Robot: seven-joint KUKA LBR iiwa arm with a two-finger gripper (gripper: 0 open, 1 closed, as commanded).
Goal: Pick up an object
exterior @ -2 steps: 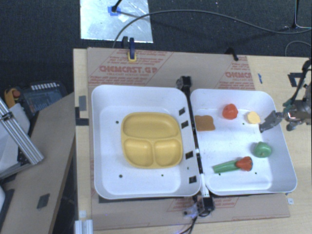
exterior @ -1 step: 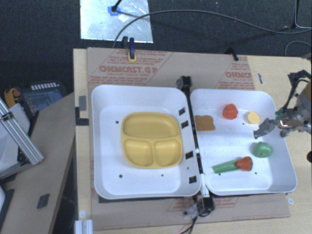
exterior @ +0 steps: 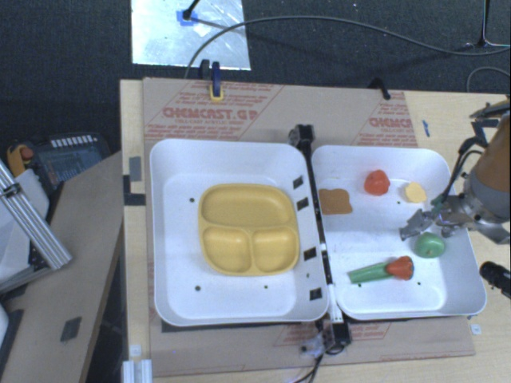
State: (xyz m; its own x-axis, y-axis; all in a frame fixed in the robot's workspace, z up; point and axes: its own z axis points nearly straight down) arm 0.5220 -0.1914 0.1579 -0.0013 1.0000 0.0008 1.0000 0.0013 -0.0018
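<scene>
The right bin (exterior: 431, 298) holds several small toy foods: a red tomato-like piece (exterior: 377, 183), a small yellow piece (exterior: 415, 191), a brown flat piece (exterior: 335, 202), a green round piece (exterior: 431, 246) and a green-and-red carrot-shaped piece (exterior: 380, 270). My gripper (exterior: 421, 223) reaches in from the right edge and hangs just above and left of the green round piece. Whether it touches that piece is unclear at this size.
The left bin (exterior: 172, 214) holds a yellow divided tray (exterior: 247, 228). A black divider with clips (exterior: 311, 222) runs between the bins. Cardboard lies under both bins. A metal rail (exterior: 32, 218) and a side bench stand at the left.
</scene>
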